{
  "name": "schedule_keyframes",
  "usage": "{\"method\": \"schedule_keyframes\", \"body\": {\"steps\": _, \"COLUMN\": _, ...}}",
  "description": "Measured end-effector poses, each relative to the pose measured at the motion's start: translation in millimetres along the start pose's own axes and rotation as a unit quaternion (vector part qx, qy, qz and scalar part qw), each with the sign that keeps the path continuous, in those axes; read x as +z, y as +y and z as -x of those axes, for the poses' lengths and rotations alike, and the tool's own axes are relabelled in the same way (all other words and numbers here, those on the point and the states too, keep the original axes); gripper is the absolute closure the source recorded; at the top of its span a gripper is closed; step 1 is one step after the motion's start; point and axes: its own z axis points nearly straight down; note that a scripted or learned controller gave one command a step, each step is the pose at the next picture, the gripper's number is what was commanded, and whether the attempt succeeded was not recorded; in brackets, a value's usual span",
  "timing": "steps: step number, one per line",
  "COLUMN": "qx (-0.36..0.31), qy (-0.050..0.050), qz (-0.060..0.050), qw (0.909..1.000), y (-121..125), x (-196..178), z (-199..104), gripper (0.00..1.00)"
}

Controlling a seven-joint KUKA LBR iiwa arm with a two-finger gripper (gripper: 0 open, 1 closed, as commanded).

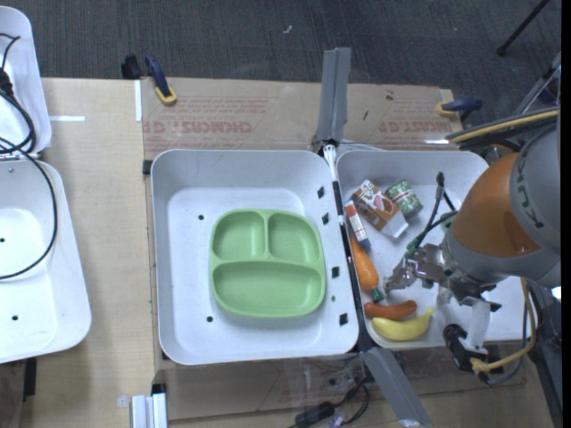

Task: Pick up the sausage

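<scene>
Yellow banana at near edge of right bin, sausage touching it just behind. Gripper above sausage, fingers apart, nothing between them. Carrot along left wall. Marker, carton, can farther back. Green plate mid left bin.

We see a glossy sausage, a matt green plastic plate, smooth white plastic bins, and a surface of pale bare wood.
</scene>
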Motion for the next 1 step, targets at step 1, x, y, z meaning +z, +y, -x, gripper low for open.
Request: {"method": "schedule_keyframes", "body": {"steps": 1, "qx": 0.014, "qy": -0.001, "qz": 0.001, "qw": 0.9999, "y": 53.4, "x": -0.4, "z": -16.7, "gripper": 0.00}}
